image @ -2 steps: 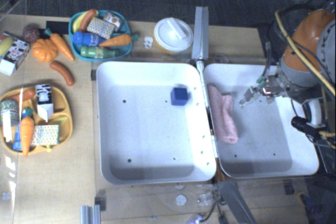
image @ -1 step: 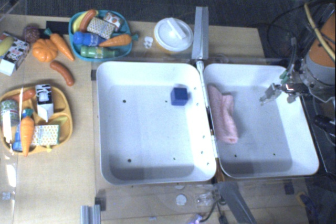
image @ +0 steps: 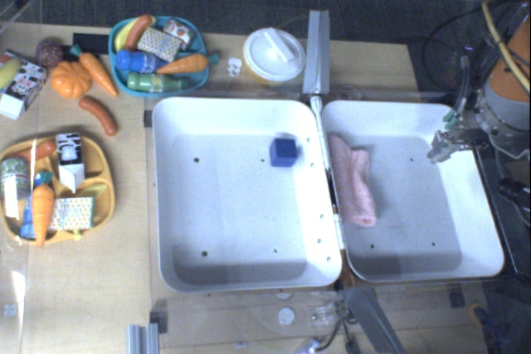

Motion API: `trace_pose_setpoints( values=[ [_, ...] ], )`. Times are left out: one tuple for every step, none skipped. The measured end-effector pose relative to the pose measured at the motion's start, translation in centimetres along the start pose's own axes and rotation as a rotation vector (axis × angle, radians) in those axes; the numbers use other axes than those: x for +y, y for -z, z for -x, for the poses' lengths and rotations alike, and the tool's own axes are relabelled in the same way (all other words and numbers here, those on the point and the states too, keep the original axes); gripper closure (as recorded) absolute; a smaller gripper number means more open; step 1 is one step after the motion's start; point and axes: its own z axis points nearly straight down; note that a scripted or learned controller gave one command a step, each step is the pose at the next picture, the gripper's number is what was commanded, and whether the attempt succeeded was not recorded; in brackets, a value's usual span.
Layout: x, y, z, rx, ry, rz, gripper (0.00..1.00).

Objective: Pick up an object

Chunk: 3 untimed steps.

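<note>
A small blue cube (image: 284, 151) lies in the left bin (image: 191, 203), toward its back right. A folded pink cloth (image: 354, 180) rests along the left side of the right bin (image: 431, 253). My gripper (image: 445, 145) hangs over the right bin's far right edge, well away from the cloth. Nothing shows between its fingers.
Beyond the bins stand a blue bowl of toy food (image: 158, 54) and a yellow bowl with a white lid (image: 275, 54). Toy vegetables (image: 83, 83) and a yellow tray of toys (image: 54, 191) occupy the bench's left side. Cables hang at the right.
</note>
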Motion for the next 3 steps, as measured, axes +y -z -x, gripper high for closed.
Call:
trace_pose_setpoints(
  values=[
    [0.0, 0.0, 0.0, 0.000, 0.000, 0.000, 0.00],
    [3.3, -7.7, -7.0, 0.003, 0.039, -0.001, 0.00],
    [9.8, -10.7, -7.4, 0.003, 0.267, -0.005, 0.00]
  ],
)
